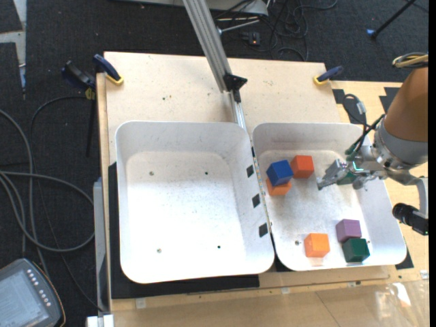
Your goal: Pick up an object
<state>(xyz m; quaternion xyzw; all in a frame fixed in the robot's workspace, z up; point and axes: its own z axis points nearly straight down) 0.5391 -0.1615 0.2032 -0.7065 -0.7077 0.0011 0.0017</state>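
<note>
Six small cubes in the right bin (pixel 395 234): three orange ones (pixel 302 165) (pixel 278 187) (pixel 317 244), one blue (pixel 279 172) stacked on an orange, one purple (pixel 349 229), one dark green (pixel 355 250). Reaching in from the right over that bin, grey arm (pixel 405 125), gripper (pixel 332 177) tilted toward the upper orange cube, just beside it; jaw state impossible to tell. Smooth matte blocks, shallow white speckled plastic.

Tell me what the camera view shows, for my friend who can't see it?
A robot arm's gripper hangs over the right bin, beside an orange block. That bin also holds a blue block, more orange ones, a purple and a green.
</note>
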